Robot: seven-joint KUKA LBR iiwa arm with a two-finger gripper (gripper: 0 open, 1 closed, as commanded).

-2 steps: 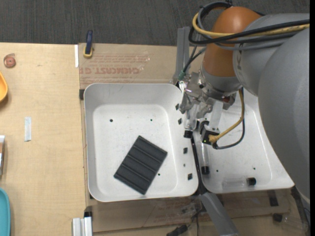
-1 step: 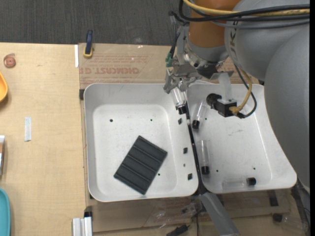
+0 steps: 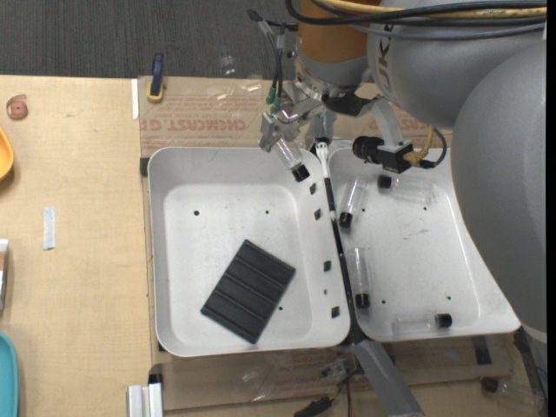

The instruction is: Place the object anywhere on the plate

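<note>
Gripper: the gripper hangs over the back rim where the left bin and the right bin meet.
Fingers: they seem to stand a little apart, one ending in a dark pad, with nothing between them; no grasp is in hand.
Task's thing: the black ribbed slab lies flat and skewed on the left bin's floor, well apart from the fingertips, forward of them and toward the bin's near wall.
Plate: I cannot tell which thing is meant. An orange curved edge shows on the wooden bench, far out past the left bin from the fingers, and it may be a dish.
Step, as I judge it: the pick is not yet begun.
Risk, approach: the fingertips sit just beside the shared rim, so a straight descent may strike the rim.
Risk, grasp: the slab is thin, wide and flat on the floor. Closing across its long side may fail to span it, and closing on a corner may pivot it or slide it away.
Risk, ribs: the grooves run lengthwise, so pads set along them may slip.
Risk, carry: a hold near one end may let the slab droop and drop short of the plate.
</note>
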